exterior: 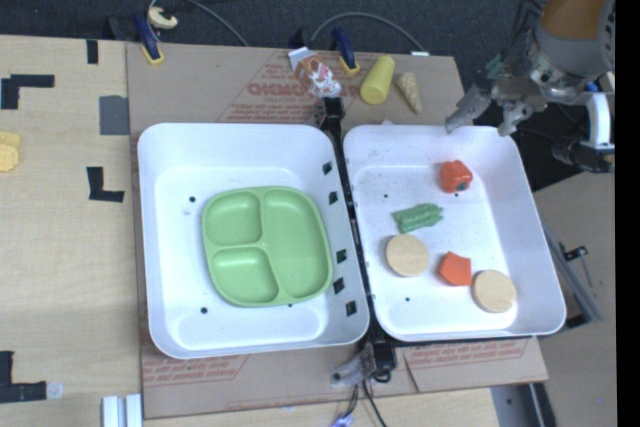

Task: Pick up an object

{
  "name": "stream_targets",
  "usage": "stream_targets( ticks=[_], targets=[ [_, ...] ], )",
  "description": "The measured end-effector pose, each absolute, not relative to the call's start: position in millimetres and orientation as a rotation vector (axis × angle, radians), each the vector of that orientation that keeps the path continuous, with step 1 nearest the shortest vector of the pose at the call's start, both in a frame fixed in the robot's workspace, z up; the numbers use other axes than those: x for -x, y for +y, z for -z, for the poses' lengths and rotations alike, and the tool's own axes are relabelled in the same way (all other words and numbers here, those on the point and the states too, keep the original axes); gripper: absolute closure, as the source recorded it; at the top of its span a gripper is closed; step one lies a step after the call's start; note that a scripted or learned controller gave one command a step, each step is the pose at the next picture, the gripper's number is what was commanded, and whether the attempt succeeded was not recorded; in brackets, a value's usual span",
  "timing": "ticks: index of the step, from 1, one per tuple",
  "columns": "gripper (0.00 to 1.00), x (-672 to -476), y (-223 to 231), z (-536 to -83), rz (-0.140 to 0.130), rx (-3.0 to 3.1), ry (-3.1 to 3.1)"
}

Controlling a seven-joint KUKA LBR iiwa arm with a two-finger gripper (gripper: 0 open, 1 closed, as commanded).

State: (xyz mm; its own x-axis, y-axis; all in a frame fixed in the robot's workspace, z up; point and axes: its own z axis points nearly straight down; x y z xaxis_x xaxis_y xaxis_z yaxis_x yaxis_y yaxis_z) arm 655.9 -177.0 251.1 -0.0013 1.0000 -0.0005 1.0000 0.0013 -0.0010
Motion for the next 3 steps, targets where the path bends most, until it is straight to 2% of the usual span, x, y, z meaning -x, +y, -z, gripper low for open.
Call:
stream_targets(
  ticks=[1, 2, 3],
  targets=[
    [0.0, -639.5, -213, -180, -0.005, 2.22, -2.221],
    [0.0, -649.2, -210, -91, -0.002, 2.219, -2.224],
    [0.0, -669.7, -159, -86, 0.003, 2.22, -2.227]
  ],
)
